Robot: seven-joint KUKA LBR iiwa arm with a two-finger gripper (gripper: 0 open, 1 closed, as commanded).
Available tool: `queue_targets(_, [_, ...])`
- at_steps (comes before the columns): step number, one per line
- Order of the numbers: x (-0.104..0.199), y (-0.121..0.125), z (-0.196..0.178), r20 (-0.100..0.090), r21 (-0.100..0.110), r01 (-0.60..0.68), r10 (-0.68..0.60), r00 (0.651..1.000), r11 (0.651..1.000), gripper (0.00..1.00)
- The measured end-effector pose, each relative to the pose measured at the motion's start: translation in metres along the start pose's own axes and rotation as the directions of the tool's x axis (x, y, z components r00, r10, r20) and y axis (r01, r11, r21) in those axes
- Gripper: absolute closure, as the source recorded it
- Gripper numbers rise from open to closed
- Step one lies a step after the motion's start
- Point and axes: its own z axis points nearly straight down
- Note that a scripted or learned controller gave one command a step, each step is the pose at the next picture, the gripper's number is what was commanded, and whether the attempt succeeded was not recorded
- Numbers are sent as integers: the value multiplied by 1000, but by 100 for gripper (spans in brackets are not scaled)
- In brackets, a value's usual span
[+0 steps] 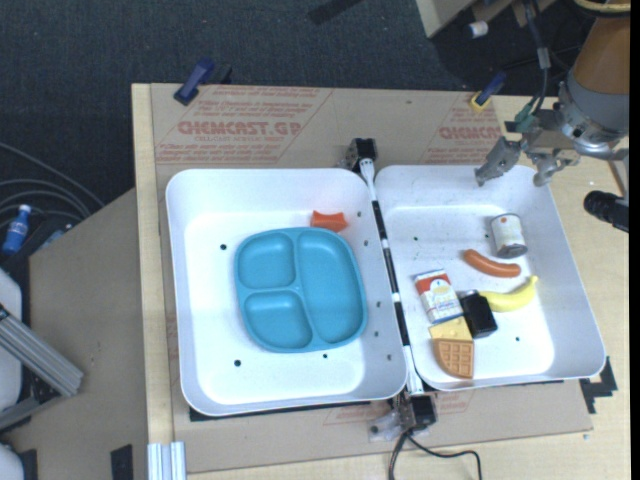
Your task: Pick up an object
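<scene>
Blue clamps [193,82] grip the brown board [300,123].

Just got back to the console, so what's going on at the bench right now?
The arm's gripper hangs open over the back edge of the right bin, with nothing between its fingers. Below it in that bin lie a small can, a sausage, a banana, a carton, a black block and a waffle. The left bin holds a blue divided plate and an orange piece. Nothing is picked yet.

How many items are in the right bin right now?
6: can at the back, hot dog, banana, small carton, black block, waffle at the front. Nothing looks hidden.
</scene>
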Motion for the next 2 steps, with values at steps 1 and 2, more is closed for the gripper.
queue_targets(1, [5, 27, 149, 0, 0, 1, -1, 1000, 1000, 0])
queue_targets(2, [49, 28, 148, -2, 1, 2, -2, 1000, 1000, 0])
